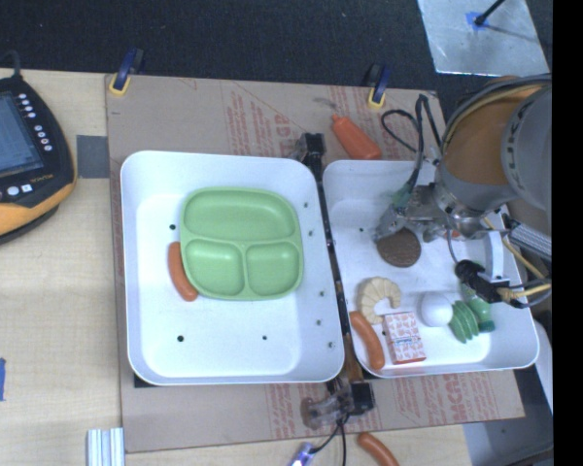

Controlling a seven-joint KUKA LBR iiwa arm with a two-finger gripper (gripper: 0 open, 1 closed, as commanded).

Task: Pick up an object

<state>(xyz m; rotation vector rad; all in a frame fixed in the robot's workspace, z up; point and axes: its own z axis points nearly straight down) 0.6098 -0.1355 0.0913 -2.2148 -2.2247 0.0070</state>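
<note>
The gripper [400, 223] is seen low in the right bin [355, 197], its metal fingers angled down toward the left; whether they are spread or pressed together cannot be told, and nothing is seen held between them. Directly under and touching its tip lies a flat, round, dark brown disc [400, 249], matte like a cookie.

Just below the gripper, a pale, ridged, curved piece like a croissant [377, 296] is found, and beside it to the right a smooth white egg shape [434, 310]. Next to that lies a green, ribbed plastic piece [469, 320]. Farther below the gripper, a small box with red and white print [403, 338] is placed, its long axis running up and down the view. Touching its left side, a glossy orange-red sausage [365, 340] lies with its long axis slanted from upper left to lower right along the bin's wall.

Well to the left of the gripper, the left bin [146, 289] carries a smooth green divided plate [241, 243] with rounded corners, and an orange sausage [182, 271] is tucked against the plate's left edge, nearly upright in the view.

Above the gripper, outside the bins, an orange carrot-like piece [355, 137] rests on brown cardboard [214, 115] on the wooden bench [39, 338].
</note>
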